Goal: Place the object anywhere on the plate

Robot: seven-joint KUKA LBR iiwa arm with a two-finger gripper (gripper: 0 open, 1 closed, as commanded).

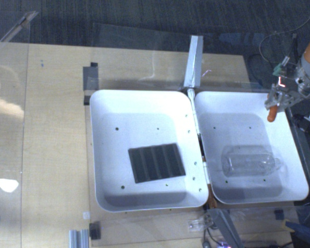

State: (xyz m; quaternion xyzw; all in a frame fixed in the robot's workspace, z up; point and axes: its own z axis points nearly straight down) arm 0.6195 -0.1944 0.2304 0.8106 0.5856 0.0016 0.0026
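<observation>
Clear bottle (248,162) (lying) in right bin (299,182)

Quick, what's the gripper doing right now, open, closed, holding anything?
Gripper: over the right bin's far right corner; open or shut cannot be told.

Our single fixed camera above the pale wooden bench (41,154), angled down, framing two shallow white plastic bins (101,138) side by side
</observation>
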